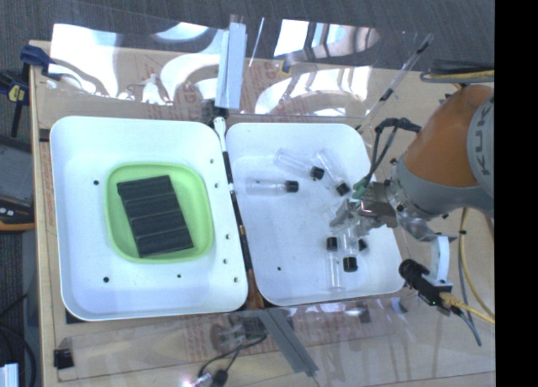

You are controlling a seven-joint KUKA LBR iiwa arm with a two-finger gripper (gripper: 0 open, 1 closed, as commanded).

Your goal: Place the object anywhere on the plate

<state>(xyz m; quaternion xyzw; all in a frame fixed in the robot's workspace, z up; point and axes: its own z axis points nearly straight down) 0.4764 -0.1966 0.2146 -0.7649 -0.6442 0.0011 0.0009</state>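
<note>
Left bin (76,276): green plate (197,209) at centre, bearing a dark ribbed slab (155,214). Right bin (277,280): clear vials with black caps, scattered, one (271,185) lying near the divider, others (324,166) toward the far right corner and more (340,266) bunched low under the gripper (351,215), outlines faint against the white floor and count uncertain. Arm (450,154) cut off at the right edge, gripper low over the vial cluster; whether the claw is spread or pinching anything cannot be told.
</note>
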